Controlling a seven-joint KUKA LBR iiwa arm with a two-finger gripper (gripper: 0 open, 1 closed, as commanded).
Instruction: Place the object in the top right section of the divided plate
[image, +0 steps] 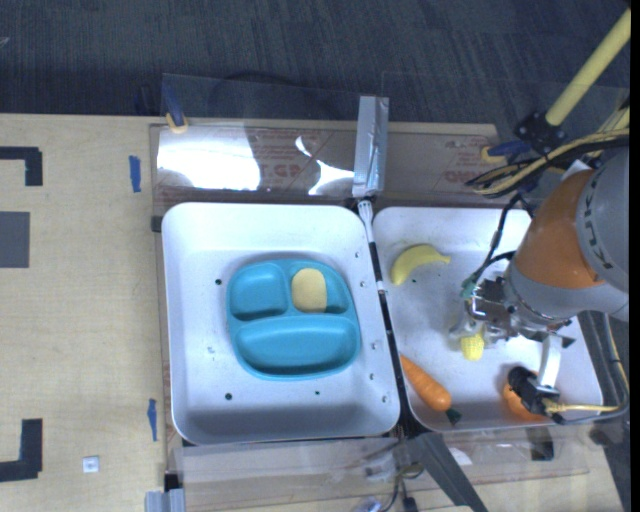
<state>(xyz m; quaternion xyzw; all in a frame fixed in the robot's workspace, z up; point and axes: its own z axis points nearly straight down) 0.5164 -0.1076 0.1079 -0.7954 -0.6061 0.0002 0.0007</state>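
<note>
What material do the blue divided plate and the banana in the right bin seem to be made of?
The divided plate looks like molded plastic: one even blue color, rounded section walls, a soft sheen. The banana seems to be a plastic toy: its yellow is flat and uniform, with no spots and a smooth surface. It could also be rubber or foam; the picture cannot settle that.

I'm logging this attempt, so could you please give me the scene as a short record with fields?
left bin: holds the blue divided plate
top right section of plate: a yellow oval object lies in it
right bin: banana, carrot, small yellow object, orange object
gripper: over the right bin, just above the small yellow object
arm: reaches in from the right
task state: yellow oval object appears placed in the target section
</note>
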